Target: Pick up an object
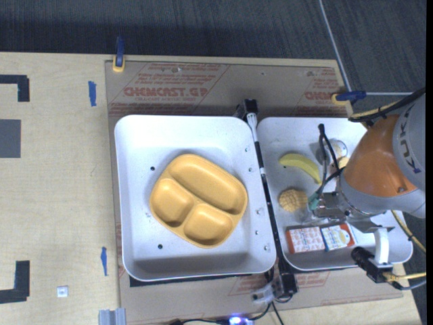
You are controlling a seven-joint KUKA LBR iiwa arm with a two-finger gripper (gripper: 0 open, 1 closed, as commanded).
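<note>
The left bin carries a yellow tray with three hollows, lying near its middle, long axis running from about ten to four o'clock. It is well apart from the arm and hardly a likely pick.

In the right bin the candidates crowd together. A cob, small and knobbly, lies near the bin's left wall. A banana sits just above it, curving from ten o'clock down to four. A flat box with red and white print lies along the bin's bottom edge, long axis from nine to three o'clock.

The gripper hangs low between these, under the orange wrist. From it the cob lies at nine o'clock, just beside; the banana at eleven, near; the box at six, almost beneath. How far the gripper stands apart, or whether it has anything, I cannot tell: the wrist and cables hide it.

My judgement is that the cob is the nearest target. The banana's tail and the box's top edge press close and could be nudged by a descent.
</note>
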